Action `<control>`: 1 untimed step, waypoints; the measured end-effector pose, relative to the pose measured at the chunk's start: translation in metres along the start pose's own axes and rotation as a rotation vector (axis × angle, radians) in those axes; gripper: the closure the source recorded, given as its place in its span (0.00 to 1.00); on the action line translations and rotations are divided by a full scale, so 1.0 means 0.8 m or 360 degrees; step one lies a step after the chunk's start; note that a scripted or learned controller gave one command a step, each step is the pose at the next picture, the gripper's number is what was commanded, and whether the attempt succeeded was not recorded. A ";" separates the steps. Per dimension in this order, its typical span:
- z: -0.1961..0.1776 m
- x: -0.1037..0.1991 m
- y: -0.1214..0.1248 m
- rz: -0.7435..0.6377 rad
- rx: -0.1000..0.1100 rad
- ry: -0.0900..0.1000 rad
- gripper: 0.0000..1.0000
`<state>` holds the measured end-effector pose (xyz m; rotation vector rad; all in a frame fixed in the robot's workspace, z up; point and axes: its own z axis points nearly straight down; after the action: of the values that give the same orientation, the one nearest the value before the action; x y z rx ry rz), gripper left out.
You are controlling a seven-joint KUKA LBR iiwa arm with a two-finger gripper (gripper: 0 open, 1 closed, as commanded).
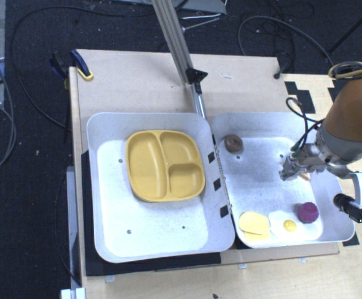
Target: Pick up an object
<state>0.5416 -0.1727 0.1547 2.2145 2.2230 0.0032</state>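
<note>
hand (295,169) low in right bin (261,185); no legible writing.

A divided tray (166,166) lies in the left bin (106,229). In the right bin (255,129): a nut (233,143) at ten o'clock, a ball (307,212) at five.

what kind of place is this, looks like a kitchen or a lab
Most likely a robotics lab, not a kitchen: a robot arm reaches over two white bins on a wooden bench, toy food such as a fried egg lies inside, and cables trail across the dark floor.
</note>
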 end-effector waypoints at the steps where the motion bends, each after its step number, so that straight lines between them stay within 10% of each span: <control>1: -0.070 0.004 0.014 -0.0001 -0.0003 -0.0001 1.00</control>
<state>0.5526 -0.1693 0.2107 2.2124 2.2223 0.0043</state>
